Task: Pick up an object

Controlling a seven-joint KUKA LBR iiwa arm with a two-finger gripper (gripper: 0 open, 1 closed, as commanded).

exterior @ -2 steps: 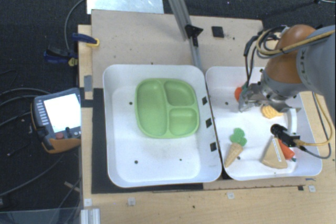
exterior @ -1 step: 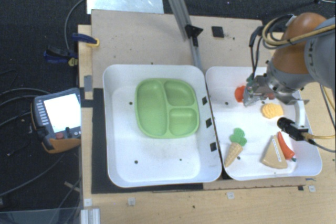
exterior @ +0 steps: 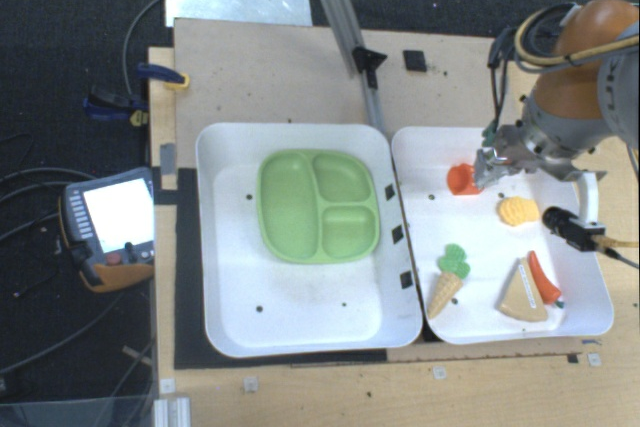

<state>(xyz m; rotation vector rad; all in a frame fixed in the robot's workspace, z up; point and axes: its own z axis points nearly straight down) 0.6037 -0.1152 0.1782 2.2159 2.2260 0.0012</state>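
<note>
The right bin holds several toy foods. A small orange piece lies near its upper left. Close by are a yellow ridged piece, an ice-cream cone with a green top and a tan wedge with a red strip along its side. My gripper is low over the right bin, just right of the orange piece and seemingly touching its edge. I see nothing held.
A green divided plate lies in the left bin. A slanted metal pole stands behind the bins. A teach pendant and cables lie off the bench to the left. The arm's body overhangs the right bin's far corner.
</note>
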